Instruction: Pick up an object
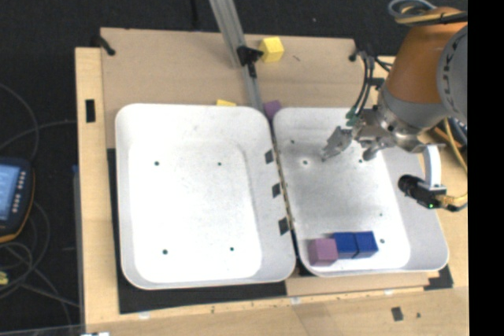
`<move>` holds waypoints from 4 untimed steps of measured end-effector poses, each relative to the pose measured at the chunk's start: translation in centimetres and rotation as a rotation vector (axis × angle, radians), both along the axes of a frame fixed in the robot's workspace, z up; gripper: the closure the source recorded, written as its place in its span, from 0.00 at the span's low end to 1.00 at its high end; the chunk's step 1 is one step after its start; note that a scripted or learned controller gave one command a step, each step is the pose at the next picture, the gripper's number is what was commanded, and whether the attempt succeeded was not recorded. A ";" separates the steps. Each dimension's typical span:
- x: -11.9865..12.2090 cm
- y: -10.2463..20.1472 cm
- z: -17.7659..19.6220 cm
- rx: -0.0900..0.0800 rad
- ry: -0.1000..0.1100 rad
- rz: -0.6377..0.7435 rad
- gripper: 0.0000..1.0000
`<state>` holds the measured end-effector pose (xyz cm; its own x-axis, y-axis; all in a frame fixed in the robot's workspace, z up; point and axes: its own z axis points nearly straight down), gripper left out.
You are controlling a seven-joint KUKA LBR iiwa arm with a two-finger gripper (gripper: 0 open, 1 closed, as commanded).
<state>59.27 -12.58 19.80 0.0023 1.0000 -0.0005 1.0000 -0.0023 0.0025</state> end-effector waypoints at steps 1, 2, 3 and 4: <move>-4.0 2.7 -4.5 0.002 0.008 0.000 0.00; -3.7 2.4 -3.2 -0.001 -0.002 -0.007 1.00; -1.2 -3.1 -10.2 -0.003 -0.002 -0.002 1.00; -1.1 -3.1 -8.8 -0.004 -0.007 -0.001 1.00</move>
